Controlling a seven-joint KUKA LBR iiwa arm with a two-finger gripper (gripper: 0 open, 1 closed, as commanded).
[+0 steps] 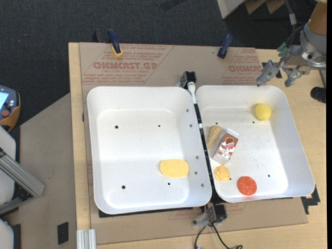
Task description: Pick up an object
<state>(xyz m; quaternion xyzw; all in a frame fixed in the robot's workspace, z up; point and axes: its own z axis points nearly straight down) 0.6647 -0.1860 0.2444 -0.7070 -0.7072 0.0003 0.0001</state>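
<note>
Right bin [290, 139]: lemon [263, 111] below gripper [280, 74] (apart).

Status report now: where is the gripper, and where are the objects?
Two-finger gripper open, above right bin's far edge, holding nothing. Nearest: round yellow ball, in that bin. Nothing between them.
</note>
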